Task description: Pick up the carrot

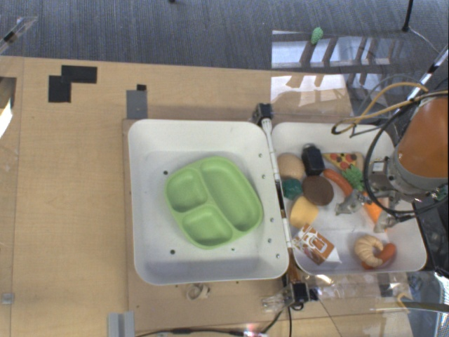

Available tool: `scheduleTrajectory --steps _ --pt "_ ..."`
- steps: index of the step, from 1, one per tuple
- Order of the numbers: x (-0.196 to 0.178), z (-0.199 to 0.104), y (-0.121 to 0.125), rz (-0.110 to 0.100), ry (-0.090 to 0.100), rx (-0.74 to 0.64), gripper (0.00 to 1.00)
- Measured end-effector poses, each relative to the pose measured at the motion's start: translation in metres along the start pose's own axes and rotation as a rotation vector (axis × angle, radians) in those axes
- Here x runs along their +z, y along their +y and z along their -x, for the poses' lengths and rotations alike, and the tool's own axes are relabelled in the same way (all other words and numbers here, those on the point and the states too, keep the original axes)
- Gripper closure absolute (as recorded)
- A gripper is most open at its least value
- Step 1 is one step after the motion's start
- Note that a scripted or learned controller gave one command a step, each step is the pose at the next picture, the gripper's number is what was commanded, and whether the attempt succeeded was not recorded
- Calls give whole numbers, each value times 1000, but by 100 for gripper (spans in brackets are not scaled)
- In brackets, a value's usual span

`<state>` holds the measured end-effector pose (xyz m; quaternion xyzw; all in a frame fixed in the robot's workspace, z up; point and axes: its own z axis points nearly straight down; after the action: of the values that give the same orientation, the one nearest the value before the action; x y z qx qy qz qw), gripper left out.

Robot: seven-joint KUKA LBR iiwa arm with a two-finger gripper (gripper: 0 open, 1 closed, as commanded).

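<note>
the gripper sits low in the right bin, just beside the carrot; jaw state unclear, so the carrot looks not yet lifted.

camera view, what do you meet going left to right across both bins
green divided plate → teal toy → brown disc → carrot → gripper, by the right bin's right side.

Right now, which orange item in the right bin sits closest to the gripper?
The small orange piece beside the gripper; the carrot, green-topped, lies farther up-left.
</note>
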<state>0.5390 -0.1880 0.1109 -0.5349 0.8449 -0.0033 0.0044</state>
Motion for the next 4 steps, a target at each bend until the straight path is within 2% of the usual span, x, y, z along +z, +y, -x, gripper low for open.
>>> scheduleTrajectory --steps 1,2,3,4 --pt "23 3 -42 2 -5 119 0" --pt "8 6 -46 -12 -11 119 100" --pt "9 6 -46 -10 -11 119 0" --pt "22 16 -52 6 -15 -269 0"
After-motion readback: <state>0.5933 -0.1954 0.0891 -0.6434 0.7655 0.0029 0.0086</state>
